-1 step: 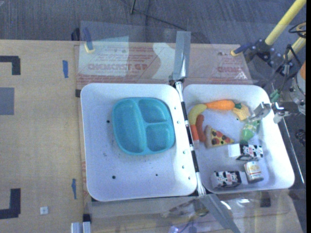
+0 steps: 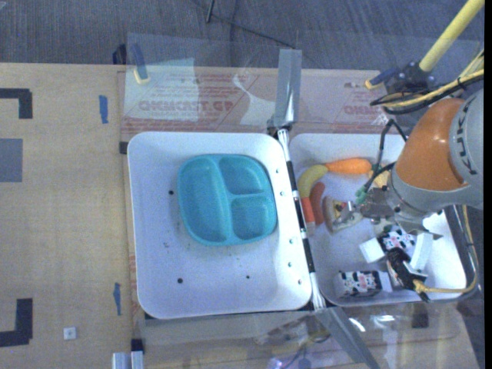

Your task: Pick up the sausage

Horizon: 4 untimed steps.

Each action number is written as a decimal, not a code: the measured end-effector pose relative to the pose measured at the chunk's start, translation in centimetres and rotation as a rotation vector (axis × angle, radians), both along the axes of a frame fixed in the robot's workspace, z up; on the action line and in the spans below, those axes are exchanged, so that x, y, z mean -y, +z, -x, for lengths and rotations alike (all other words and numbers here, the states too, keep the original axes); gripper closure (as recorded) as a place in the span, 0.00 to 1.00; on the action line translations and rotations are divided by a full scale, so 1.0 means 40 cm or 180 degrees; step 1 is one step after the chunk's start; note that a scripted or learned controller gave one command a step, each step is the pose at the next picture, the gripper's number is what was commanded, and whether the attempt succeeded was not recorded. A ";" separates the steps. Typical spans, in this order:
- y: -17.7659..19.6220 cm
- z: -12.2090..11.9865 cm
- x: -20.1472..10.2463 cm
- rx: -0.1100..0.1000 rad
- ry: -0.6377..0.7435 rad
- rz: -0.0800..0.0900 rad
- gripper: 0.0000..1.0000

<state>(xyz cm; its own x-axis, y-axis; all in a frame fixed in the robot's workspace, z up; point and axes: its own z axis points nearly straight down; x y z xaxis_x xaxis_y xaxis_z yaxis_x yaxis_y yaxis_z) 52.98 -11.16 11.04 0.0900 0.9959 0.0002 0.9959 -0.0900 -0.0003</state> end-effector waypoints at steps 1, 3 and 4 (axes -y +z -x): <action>-0.049 0.016 0.018 0.0034 -0.0043 -0.0007 0.00; -0.051 -0.110 -0.029 0.0033 -0.1894 0.0003 0.00; -0.050 -0.064 -0.047 0.0036 -0.3078 -0.0005 0.00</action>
